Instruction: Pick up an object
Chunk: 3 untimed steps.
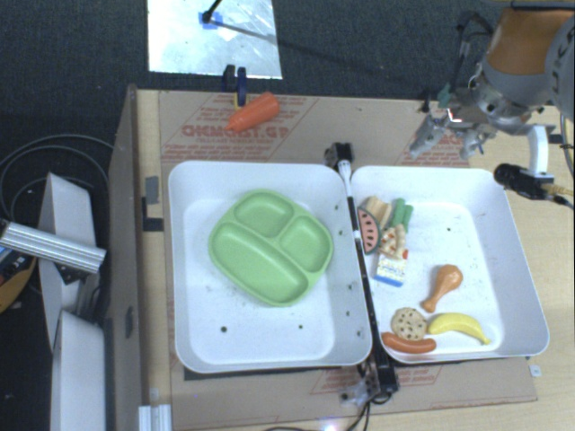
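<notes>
The right bin (503, 241) holds several toy foods: a watermelon slice (367, 226), a bread piece (376, 210), a green piece (402, 214), a pizza slice (390, 239), a small blue-edged box (390, 269), a drumstick (442, 285), a cookie (408, 323), a sausage (407, 344) and a banana (459, 327). My gripper (447, 138) hangs above the bench just beyond the right bin's far rim, with two splayed fingers pointing down and nothing between them. An orange carrot (253, 112) lies on the cardboard behind the left bin.
A green divided plate (269, 246) lies in the left bin (202, 330). A black clip (342, 155) sits at the far end of the seam between the bins. A blue clamp (235, 81) and a shiny sheet (213, 23) lie beyond the carrot.
</notes>
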### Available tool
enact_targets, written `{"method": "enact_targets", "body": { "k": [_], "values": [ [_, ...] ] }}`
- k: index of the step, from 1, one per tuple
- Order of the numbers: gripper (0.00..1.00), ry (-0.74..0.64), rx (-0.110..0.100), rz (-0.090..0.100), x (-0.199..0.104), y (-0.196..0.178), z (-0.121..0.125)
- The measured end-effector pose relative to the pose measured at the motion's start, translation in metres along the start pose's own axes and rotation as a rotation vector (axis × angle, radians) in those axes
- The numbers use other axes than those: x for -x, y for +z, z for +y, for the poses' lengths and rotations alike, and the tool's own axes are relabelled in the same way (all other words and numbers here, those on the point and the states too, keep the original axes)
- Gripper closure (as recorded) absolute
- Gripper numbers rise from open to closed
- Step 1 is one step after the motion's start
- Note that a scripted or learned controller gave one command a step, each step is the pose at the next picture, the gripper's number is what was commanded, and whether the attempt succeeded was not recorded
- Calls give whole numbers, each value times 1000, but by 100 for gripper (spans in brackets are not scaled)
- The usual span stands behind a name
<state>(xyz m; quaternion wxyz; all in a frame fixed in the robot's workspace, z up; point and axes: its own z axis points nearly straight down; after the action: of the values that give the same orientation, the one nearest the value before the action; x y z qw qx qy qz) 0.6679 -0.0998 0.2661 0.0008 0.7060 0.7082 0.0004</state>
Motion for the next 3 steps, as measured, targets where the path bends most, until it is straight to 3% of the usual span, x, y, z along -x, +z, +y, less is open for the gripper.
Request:
{"method": "enact_targets", "body": {
  "k": [1,2,3],
  "values": [
    [0,3,-10,3,-2,159,-66],
    [0,-1,8,-2,30,150,4],
    [0,-4,3,-4,-15,179,2]
  ]
}}
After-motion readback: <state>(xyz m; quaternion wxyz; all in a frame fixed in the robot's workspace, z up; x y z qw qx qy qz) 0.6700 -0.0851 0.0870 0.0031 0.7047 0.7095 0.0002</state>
